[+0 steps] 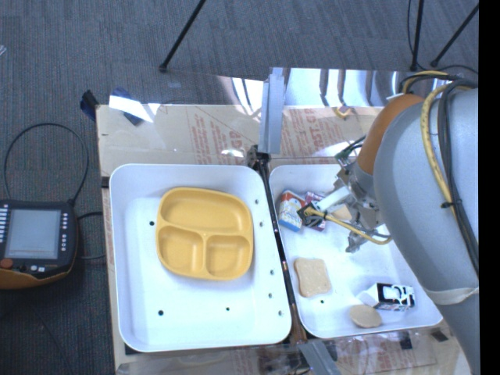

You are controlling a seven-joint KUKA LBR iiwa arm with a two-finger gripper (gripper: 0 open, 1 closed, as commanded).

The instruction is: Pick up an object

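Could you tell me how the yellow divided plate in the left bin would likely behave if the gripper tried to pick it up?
The yellow plate looks like rigid moulded plastic, so probably stiff and light. It lies flat in the left bin, so it should slide rather than tip. Its low smooth rim may be slippery for the gripper.

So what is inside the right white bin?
The right bin holds a toast slice, a round cracker-like piece, a small black-and-white item and a packet. The arm covers the far corner.
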